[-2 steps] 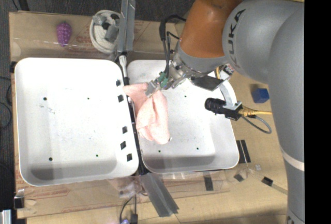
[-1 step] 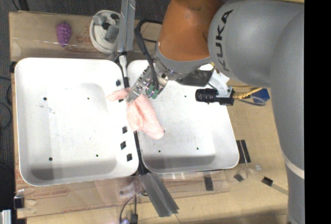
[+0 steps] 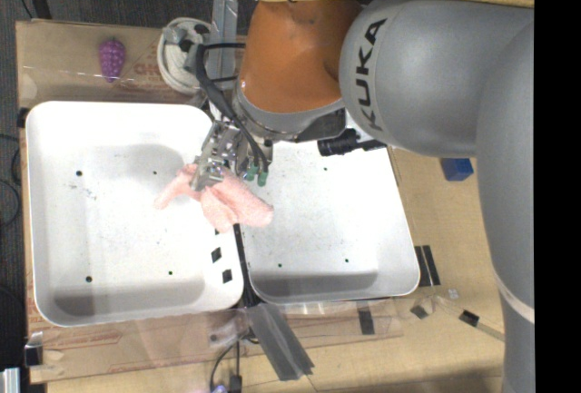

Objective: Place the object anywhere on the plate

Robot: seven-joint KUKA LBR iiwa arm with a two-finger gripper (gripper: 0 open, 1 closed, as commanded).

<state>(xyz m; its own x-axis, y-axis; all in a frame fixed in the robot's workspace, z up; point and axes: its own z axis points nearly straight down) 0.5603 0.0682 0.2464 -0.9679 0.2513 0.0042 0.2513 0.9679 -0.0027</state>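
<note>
Grey arm [image 3: 436, 73], reaching from right; hand [image 3: 218, 166] low over the seam between both white bins [image 3: 54, 201], its opening indiscernible, touching pink cloth-like object [image 3: 231, 201]; step: grasping; next: lift, then locate plate.

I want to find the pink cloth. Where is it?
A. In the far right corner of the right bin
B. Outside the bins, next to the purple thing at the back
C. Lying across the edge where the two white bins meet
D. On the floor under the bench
C: the pink cloth drapes over the seam between the left bin and the right bin, just under the robot's hand.
</note>
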